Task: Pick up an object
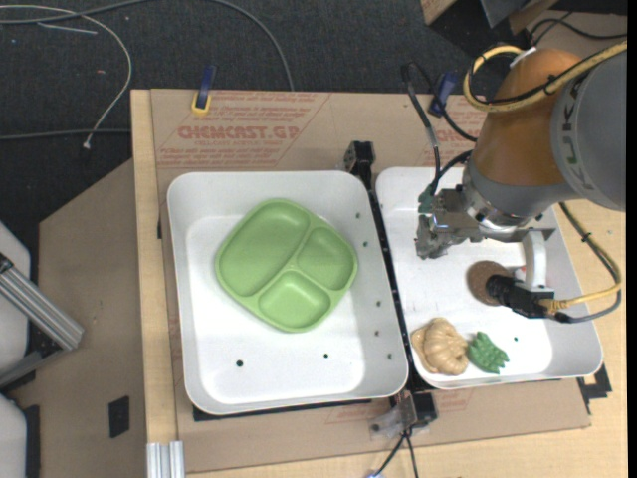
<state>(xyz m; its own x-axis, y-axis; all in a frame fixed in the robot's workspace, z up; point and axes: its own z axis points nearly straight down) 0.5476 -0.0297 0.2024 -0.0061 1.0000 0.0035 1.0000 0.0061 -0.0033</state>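
Your gripper [434, 239] hangs over the right bin [403, 267]; you cannot tell its opening, and the tan toy [441, 346] lies apart.

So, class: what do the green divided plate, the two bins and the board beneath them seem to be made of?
Green plate: probably moulded plastic, matt, one even colour with rounded compartment walls.
Left bin and right bin: likely thin white plastic, smooth with a slight sheen and rounded corners.
Board: cardboard, dull brown with red printed lettering.
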